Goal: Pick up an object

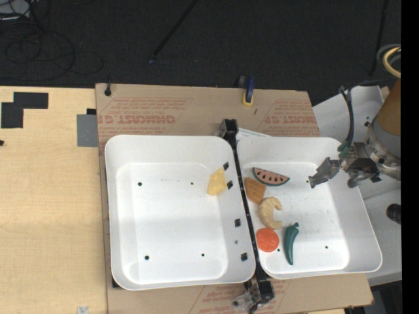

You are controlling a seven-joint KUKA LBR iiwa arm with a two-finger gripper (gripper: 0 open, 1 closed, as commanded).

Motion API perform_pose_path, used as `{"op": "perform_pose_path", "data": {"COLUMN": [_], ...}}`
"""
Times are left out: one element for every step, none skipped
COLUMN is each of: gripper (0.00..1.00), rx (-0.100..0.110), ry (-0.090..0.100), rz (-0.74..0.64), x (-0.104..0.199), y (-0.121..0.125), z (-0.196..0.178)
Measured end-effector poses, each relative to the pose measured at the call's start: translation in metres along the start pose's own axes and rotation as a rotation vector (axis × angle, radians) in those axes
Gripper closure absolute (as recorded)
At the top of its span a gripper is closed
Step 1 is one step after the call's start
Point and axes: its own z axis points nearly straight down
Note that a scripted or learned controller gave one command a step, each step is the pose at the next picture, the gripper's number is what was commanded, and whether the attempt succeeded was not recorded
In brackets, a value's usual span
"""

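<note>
Candidate objects lie in the right-hand shallow white plastic bin [353,257], clustered beside the black divider [239,195] where the two bins meet: a red watermelon-slice toy [271,176], a flat tan wedge [253,190], a pale curled croissant-shaped piece [270,212], a round orange-red ball [267,239] and a dark green pepper-shaped toy [289,242]. A yellow chunk [217,182] sits across the divider in the left white bin [124,241]. The claw [340,171] hangs over the right bin's far side from the divider, fingers spread apart, holding nothing. Step in hand: approach. Next, the claw must travel toward the divider and descend over one object.
</note>
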Motion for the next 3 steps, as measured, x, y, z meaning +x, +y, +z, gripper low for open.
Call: {"op": "perform_pose_path", "data": {"gripper": [0.00, 1.00, 1.00], "rx": [0.001, -0.001, -0.009], "ry": [0.001, 0.001, 0.001], "rz": [0.002, 0.008, -0.008], "x": [-0.007, -0.009, 0.042], "y": [-0.056, -0.055, 0.054], "z": [0.185, 0.171, 0.182]}}
